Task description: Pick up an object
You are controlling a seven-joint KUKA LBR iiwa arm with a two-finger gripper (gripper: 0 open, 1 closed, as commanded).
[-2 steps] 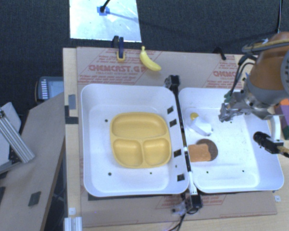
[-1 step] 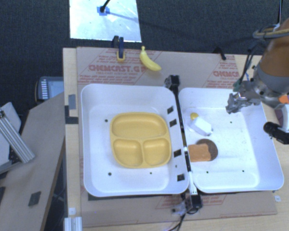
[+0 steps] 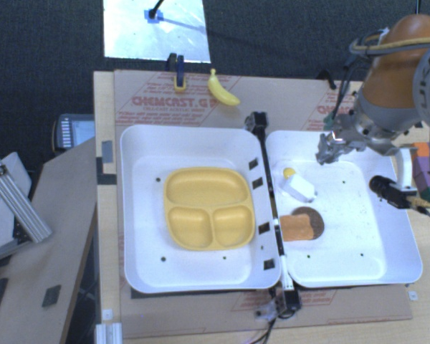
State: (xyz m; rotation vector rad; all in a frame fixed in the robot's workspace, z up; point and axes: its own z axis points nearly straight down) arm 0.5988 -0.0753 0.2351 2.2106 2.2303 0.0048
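— White block [image 3: 299,188]: flat in the right bin [image 3: 387,264], near its left edge, in the far half. Long axis slanting from far-left to near-right. Small yellow piece [image 3: 289,172] touching its far-left end.
— And nearby?
— Orange block [image 3: 294,228] just nearer, close to the same left edge, long axis left to right. Overlapping a brown disc [image 3: 315,217], partly hidden beneath.
— Gripper [image 3: 328,153]?
— Over the far part of the right bin, apart from all 3 things. Spread or closed: cannot tell, too small and dark.
— Surroundings?
— 2 white bins on printed cardboard [image 3: 272,95] over a bench. Yellow 3-compartment tray [image 3: 204,208] in the middle of the left bin [image 3: 140,264]. Banana [image 3: 222,90] on the cardboard beyond that bin's far edge. Dark floor behind. Arm [image 3: 405,56] cut off at the right.
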